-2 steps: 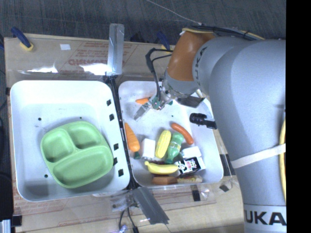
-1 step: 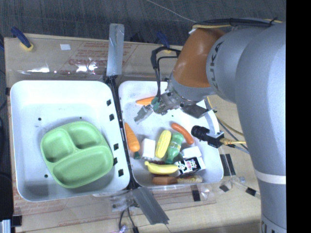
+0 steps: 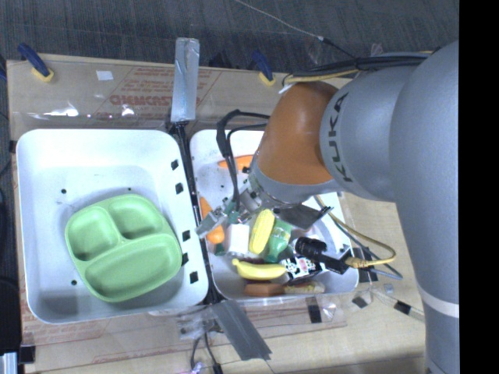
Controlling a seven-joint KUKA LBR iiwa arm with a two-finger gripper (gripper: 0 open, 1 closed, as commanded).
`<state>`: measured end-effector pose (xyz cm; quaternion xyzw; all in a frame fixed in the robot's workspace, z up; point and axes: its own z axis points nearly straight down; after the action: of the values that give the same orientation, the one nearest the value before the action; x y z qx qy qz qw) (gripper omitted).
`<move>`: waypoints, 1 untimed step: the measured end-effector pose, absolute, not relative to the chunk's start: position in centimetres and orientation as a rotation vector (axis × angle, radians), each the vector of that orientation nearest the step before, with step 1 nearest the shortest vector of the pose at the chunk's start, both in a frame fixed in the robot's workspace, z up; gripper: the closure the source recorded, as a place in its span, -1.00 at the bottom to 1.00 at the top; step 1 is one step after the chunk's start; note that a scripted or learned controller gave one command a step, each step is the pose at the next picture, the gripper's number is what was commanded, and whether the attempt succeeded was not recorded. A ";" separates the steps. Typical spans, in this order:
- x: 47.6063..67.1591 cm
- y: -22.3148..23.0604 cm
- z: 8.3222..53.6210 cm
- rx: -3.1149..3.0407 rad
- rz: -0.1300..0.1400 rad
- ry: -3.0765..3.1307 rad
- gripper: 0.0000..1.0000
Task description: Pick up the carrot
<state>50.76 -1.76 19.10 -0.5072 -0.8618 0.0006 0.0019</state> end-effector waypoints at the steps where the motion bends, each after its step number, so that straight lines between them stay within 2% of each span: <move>1: 53.9 -0.6 19.1 -1.707 0.002 -2.635 -1.00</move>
<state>53.94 -0.64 19.13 -0.5438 -0.8392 0.0008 0.0009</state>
